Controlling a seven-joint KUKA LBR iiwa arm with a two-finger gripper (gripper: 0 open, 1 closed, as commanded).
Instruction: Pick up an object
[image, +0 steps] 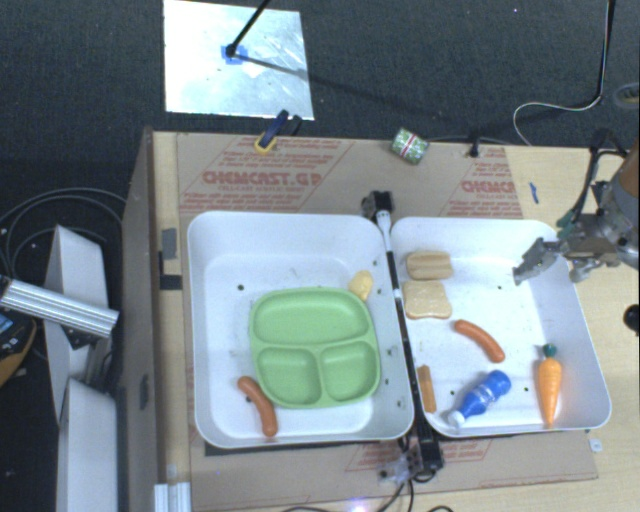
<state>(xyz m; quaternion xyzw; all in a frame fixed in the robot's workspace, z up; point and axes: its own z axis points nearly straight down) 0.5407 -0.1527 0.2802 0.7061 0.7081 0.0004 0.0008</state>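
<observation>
The right bin (590, 345) holds two tan bread pieces (429, 265) (426, 299), an orange sausage (479, 339), a carrot (548, 385), a blue bottle (480, 394) and a thin orange stick (426, 388). In the left bin (215, 300) lie a green divided tray (315, 345), a small yellow piece (360, 286) and another sausage (258, 404). My gripper (533, 260) hangs over the right bin's upper right part, apart from every object and right of the bread pieces. Nothing shows in its grasp.
The bins rest on a cardboard sheet (300, 170). On its far edge lie a green-white roll (409, 145) and a yellow-blue clip (272, 132). Cables and a metal bar (60, 305) lie to the left, off the bench.
</observation>
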